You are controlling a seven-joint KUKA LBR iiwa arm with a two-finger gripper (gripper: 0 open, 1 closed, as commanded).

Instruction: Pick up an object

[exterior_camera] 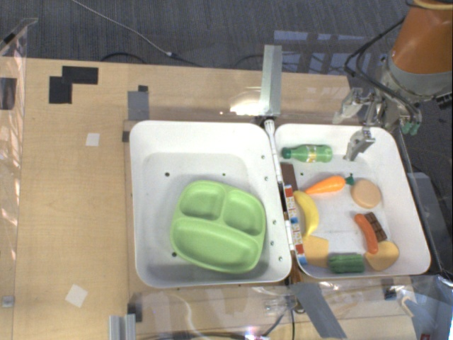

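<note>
**Claw Hung Over Far Corner of Toy-Food Bin**

The gripper (361, 142) hovered above the far right part of the right bin (403, 163), with nothing between its fingers; whether they stood apart or together could not be told. Just left of the claw lay a green bottle (307, 153) on its side. Nearer the camera from the claw sat a carrot (326, 185) and a round tan biscuit (367, 193). Farther toward the camera lay a banana (307, 212), a sausage (367, 231) touching a brown chocolate piece (376, 227), a yellow cheese wedge (316, 248), a dark green cucumber (345, 263) and a tan bread piece (383, 255). Well left of the claw, the left bin (152, 147) held a green divided plate (218, 226), tilted against the bin floor.
</note>
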